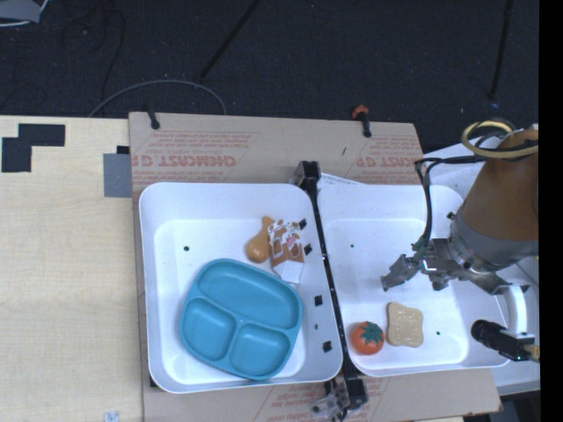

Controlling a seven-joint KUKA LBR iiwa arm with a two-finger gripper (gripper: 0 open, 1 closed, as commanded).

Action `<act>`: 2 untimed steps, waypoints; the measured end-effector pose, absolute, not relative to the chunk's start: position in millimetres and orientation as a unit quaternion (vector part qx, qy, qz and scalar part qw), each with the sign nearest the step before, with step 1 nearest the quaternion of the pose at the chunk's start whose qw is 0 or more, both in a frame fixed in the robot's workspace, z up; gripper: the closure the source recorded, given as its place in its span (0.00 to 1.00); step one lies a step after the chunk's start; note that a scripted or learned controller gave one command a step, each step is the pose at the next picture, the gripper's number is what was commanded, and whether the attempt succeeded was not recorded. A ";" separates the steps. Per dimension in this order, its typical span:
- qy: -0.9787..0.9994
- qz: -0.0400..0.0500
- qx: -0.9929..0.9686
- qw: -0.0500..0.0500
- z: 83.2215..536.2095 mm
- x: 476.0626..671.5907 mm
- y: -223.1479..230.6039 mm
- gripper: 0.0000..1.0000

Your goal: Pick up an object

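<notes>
The gripper [400, 275] hangs over the right bin [369, 209], reaching in from the right on a grey arm [497, 209] with an orange section near the wrist. Its dark fingers point left and slightly down. Whether they are spread or closed cannot be told from this angle, and nothing can be seen between them. The tip sits above bare bin floor, just above and to the left of a slice of toast [405, 324].

Two shallow white bins sit side by side on a sheet of cardboard [264, 148].

The right bin holds two things near its front edge: the pale toast slice lying flat, and a red tomato [368, 338] with a green top, just left of the toast and close beside it.

The left bin [167, 227] holds one blue divided plate [240, 317] with three compartments, lying flat in the front half. Behind it, near the bin's right wall, are a small brown and white gingerbread house [285, 241] and an orange-brown rounded piece [259, 246] touching its left side.
</notes>
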State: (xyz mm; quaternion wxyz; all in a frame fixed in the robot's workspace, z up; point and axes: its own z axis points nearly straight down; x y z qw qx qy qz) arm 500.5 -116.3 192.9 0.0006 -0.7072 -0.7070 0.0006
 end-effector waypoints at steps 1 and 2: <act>-0.707 0.002 -0.707 0.004 147.2 501.8 -108.9 0.00; -0.707 0.001 -0.707 0.002 94.3 501.2 -108.1 0.00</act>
